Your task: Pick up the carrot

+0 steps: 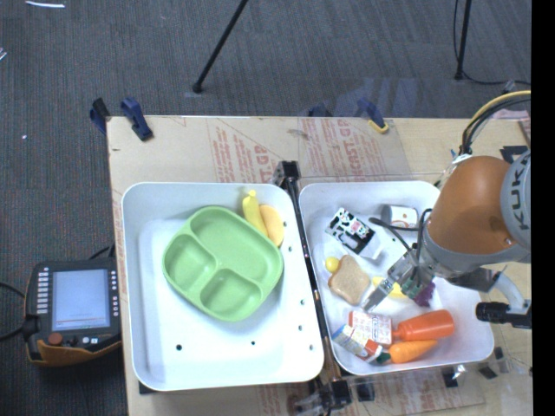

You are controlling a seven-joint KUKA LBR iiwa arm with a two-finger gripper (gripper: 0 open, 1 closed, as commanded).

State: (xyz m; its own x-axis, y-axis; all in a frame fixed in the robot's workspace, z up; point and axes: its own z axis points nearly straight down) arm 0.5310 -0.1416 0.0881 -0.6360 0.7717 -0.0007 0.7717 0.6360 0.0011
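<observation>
The carrot (pixel 414 351) is a small orange toy with a green tip. It lies flat near the front edge of the right bin (pixel 473 347), just below a larger orange-red piece (pixel 425 326). My gripper (pixel 378 297) hangs over the middle of that bin, pointing down and left between a slice of toast (pixel 349 278) and a purple item (pixel 423 294). It is above and left of the carrot and apart from it. Nothing of the carrot is between its tips.
The right bin also holds a red-and-white packet (pixel 371 326), a black-and-white carton (pixel 351 229), a small white box (pixel 401 216) and a yellow bit (pixel 332 265). In the left bin (pixel 143 232) are a green divided plate (pixel 224 263) and yellow fruit (pixel 263 217).
</observation>
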